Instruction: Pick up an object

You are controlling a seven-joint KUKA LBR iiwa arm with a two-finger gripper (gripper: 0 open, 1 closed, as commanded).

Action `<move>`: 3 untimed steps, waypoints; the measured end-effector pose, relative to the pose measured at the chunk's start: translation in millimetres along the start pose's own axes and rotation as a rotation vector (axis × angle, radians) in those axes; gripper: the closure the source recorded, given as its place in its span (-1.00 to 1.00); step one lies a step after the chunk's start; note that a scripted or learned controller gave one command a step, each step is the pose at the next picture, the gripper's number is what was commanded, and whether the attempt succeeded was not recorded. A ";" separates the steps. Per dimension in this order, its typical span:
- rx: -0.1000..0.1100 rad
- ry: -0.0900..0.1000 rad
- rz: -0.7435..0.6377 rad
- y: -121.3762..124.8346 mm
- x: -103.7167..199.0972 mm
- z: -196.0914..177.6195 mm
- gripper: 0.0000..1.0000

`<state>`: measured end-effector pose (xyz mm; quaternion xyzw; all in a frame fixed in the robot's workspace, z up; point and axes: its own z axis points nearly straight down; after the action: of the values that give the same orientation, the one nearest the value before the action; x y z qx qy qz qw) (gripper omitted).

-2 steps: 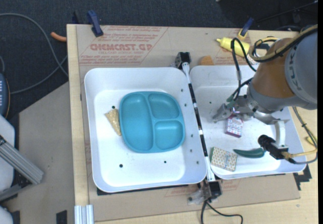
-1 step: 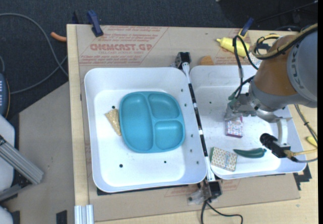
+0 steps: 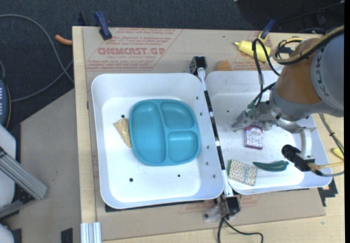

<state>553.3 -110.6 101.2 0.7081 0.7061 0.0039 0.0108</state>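
Observation:
My gripper (image 3: 248, 122) hangs low in the right bin (image 3: 229, 86), reaching in from the right, and its fingers look open with nothing between them. A small pink and white box (image 3: 254, 137) lies just below and to the right of the fingertips, apart from them. A dark green pepper-shaped object (image 3: 270, 166) rests near the bin's front. A beige patterned square (image 3: 242, 172) sits at the front left corner.
The left bin (image 3: 109, 176) holds a blue divided plate (image 3: 164, 130) with a tan speckled piece (image 3: 122, 129) tucked at its left edge. A yellow object (image 3: 247, 47) and cables lie behind the right bin. A black part of the arm (image 3: 295, 157) hangs over the bin's right side.

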 end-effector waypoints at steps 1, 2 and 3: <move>0.006 0.000 0.000 1.3 10.4 11.2 -1.00; 0.002 -0.001 -0.001 2.9 10.1 0.2 1.00; 0.003 0.000 -0.001 2.7 10.3 0.4 -1.00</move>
<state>556.1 -100.4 100.8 0.7079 0.7063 0.0030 0.0100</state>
